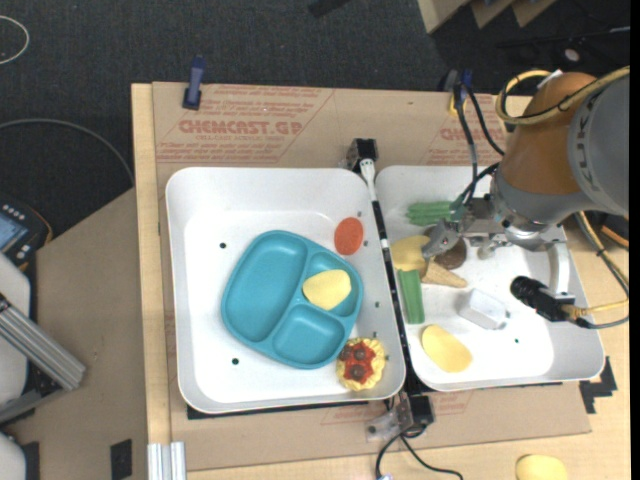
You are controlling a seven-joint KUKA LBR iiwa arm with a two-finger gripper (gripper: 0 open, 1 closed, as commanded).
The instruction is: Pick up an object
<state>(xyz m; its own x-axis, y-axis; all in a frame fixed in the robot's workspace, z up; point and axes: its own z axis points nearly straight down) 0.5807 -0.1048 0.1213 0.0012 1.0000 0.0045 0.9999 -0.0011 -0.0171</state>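
Note:
My gripper (447,240) is low over the left part of the right bin (570,353), under the grey arm with its orange band (545,133). Just below it lie a small brown thing (454,259) and a toy ice-cream cone (425,265) with a yellow scoop. A green leafy piece (432,212) lies to its upper left. A long green piece (410,296) runs along the bin's left wall. A white-grey block (483,310) and a yellow oval (445,349) sit nearer the front. Whether anything is in the gripper is hidden.
The left bin (200,348) holds a blue divided plate (262,293) with a yellow piece (326,288) on it. An orange-red disc (348,235) lies beside the plate, and a red-and-yellow toy (361,361) sits at the front right corner.

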